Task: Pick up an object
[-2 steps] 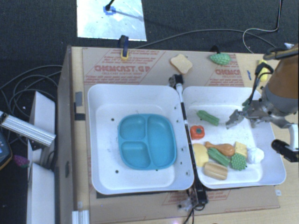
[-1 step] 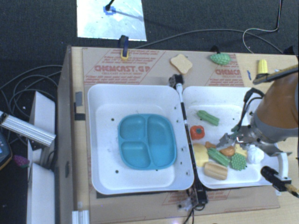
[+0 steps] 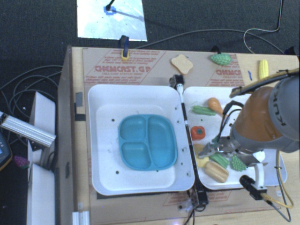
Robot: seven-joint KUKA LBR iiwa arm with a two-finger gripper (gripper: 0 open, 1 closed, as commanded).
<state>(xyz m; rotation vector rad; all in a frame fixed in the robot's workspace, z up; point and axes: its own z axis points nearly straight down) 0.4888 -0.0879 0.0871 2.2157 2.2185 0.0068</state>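
Note:
The right bin holds several toy foods. At its far side lie an orange piece and a green pod, and a red tomato sits near the left wall. A yellow piece, two green pieces and a tan bread roll cluster at the near side. My gripper is low over this near cluster, just right of the tomato and above the yellow piece. The grey and orange arm covers the bin's right half.
The left bin holds a blue divided plate. On the bench behind the bins lie a bread slice, a green toy and a yellow corn cob. A black rail separates the bins.

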